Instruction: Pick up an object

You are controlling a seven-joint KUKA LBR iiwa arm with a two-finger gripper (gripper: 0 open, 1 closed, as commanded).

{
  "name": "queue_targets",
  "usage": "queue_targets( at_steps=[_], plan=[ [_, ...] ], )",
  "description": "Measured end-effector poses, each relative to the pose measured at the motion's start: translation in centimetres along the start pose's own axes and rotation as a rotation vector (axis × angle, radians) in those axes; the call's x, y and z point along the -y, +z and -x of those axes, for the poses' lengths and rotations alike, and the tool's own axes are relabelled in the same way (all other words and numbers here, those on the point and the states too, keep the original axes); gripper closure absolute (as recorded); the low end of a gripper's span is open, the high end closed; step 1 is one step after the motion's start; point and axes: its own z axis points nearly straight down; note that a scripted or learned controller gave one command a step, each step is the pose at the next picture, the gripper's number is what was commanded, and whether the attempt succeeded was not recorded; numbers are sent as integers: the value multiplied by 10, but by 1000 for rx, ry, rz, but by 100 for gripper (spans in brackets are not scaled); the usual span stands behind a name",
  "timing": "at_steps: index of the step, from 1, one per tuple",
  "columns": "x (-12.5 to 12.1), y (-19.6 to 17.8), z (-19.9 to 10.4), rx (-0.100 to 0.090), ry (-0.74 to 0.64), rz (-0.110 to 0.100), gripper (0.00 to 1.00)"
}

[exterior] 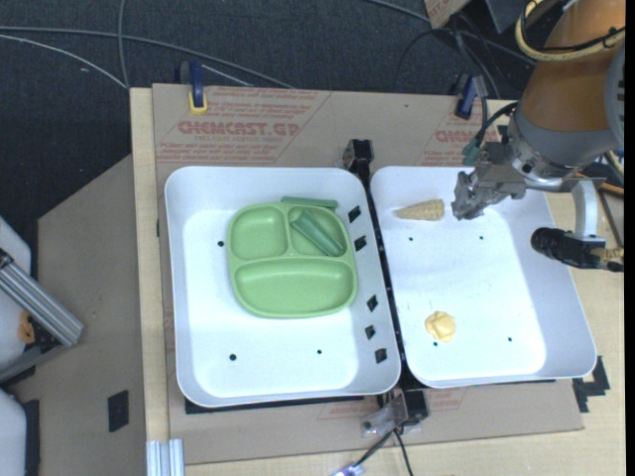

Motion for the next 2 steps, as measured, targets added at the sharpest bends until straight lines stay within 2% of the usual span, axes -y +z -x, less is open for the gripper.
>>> queue_targets(
  at_steps=[2],
  plan=[
    [18,15,-122,1,-1,-2,100]
  ],
)
